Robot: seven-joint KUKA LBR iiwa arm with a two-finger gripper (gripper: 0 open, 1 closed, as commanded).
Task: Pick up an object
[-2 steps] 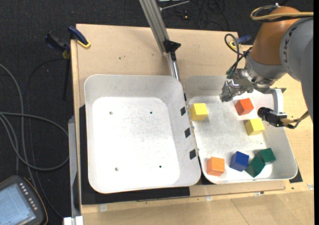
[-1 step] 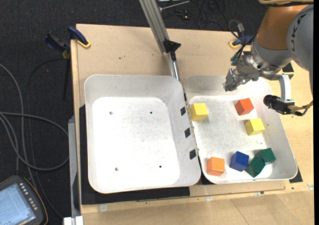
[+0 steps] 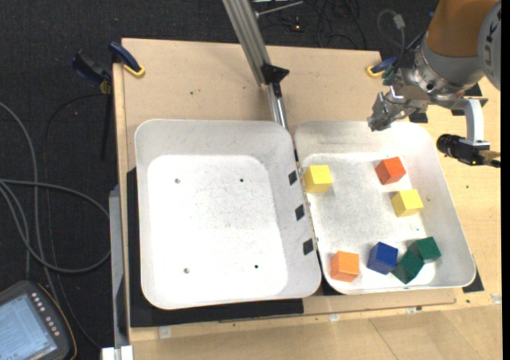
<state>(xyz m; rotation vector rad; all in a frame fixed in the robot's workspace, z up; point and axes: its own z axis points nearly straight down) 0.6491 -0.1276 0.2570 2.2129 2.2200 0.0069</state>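
The right bin [image 3: 446,191] holds several small blocks. A yellow block [image 3: 319,178] lies near its left wall, and an orange-red block [image 3: 390,170] sits toward its far right. Below that one is a second yellow block [image 3: 407,202]. Along the near edge are an orange block [image 3: 344,265], a blue block [image 3: 383,257] and two green blocks [image 3: 419,258] close together. My gripper [image 3: 382,118] hangs above the bin's far rim, up and left of the orange-red block, with nothing seen in it.
The left bin [image 3: 211,211] lies beside the right one. A slanted metal rail [image 3: 243,16] crosses the bench's far side down to the gap between the bins. Clamps sit at the bench's far corners [image 3: 127,60].
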